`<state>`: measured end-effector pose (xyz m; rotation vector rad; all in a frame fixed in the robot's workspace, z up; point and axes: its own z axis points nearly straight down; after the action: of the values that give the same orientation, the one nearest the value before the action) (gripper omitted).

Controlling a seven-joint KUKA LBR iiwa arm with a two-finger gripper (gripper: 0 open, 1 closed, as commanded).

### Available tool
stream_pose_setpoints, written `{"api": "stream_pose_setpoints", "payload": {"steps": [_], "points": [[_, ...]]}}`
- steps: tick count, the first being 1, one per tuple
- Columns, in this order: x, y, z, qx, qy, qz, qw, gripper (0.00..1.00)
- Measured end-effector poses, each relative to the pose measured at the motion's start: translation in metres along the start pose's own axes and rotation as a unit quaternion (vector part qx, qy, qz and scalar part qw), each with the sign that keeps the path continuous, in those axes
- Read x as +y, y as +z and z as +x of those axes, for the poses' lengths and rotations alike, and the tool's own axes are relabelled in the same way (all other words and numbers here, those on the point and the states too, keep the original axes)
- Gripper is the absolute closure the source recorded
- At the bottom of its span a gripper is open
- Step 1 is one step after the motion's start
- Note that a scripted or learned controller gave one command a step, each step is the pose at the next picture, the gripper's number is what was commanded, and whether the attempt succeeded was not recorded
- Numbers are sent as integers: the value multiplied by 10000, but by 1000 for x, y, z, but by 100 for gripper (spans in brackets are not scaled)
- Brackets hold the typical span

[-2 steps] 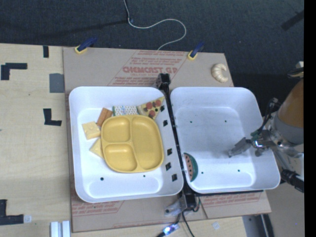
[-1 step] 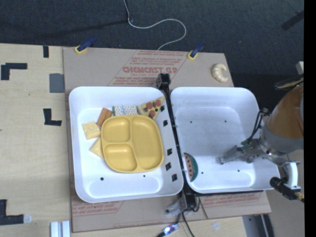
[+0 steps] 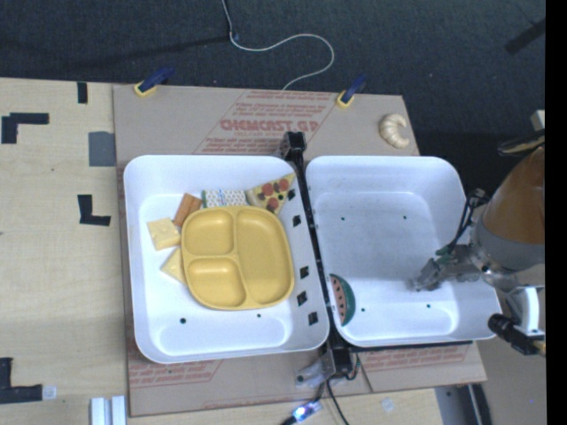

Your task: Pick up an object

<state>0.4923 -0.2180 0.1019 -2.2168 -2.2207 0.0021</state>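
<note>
Jaws: the jaws point(image 3: 431, 275) sit low inside the right bin point(image 3: 390, 171), near its right wall, at the end of the arm point(image 3: 518, 215) that enters from the right edge. Whether they are spread or closed cannot be told (the tips appear as a small grey blur), and nothing can be seen between them.

Watermelon slice, position: the watermelon slice point(image 3: 342, 298) lies in the right bin against its left wall, toward the front corner. It is well apart from the jaws, to their left and slightly nearer the front rim, with bare white bin floor between the two.

Watermelon slice, appearance: a thin curved wedge, red on the inner side with dark seed spots, edged by a green rind.

Left bin: the left bin point(image 3: 151, 326) holds a yellow divided plate point(image 3: 237, 257) with three compartments, lying flat near the middle.

Other items, left bin: flat toy food pieces are tucked beside and partly under the plate, among them a pale yellow cracker point(image 3: 163, 234), an orange-brown piece point(image 3: 186, 208) and a pizza slice point(image 3: 275, 190) (details small).

Counter: the bins rest on a cardboard sheet point(image 3: 266, 122) on the counter; a small beige object point(image 3: 396, 130) lies on the sheet beyond the right bin.
</note>
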Motion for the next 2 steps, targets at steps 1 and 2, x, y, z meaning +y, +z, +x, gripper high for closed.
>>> {"api": "stream_pose_setpoints", "payload": {"steps": [1,2], "points": [[4,-62,3,-15,0,-33,10000,100],[0,-111,-5,-18,6,-34,10000,100]]}}
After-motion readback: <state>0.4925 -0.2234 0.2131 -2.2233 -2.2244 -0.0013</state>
